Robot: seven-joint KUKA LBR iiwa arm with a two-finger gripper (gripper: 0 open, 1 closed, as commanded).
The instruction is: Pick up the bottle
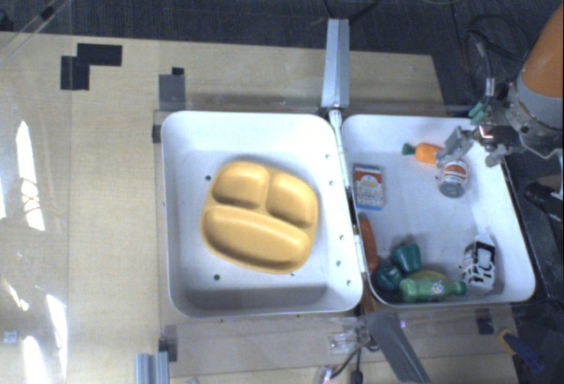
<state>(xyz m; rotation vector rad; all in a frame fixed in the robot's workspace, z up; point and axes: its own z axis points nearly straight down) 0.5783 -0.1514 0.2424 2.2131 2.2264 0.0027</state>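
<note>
The bottle looks like glossy green plastic; both white bins are smooth plastic; the surface is pale matt wood.

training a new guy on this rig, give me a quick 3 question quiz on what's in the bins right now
1. True or false: the green bottle lies on its side at the near edge of the right bin.
2. Which bin holds the yellow tray? A) left bin B) right bin C) neither
3. Fill in: the gripper is over the ____ part of the right bin, apart from the bottle.

Key
1. True.
2. A: it sits in the left bin.
3. Far: it is near the small can and the orange carrot, while the bottle is at the near edge.
</note>
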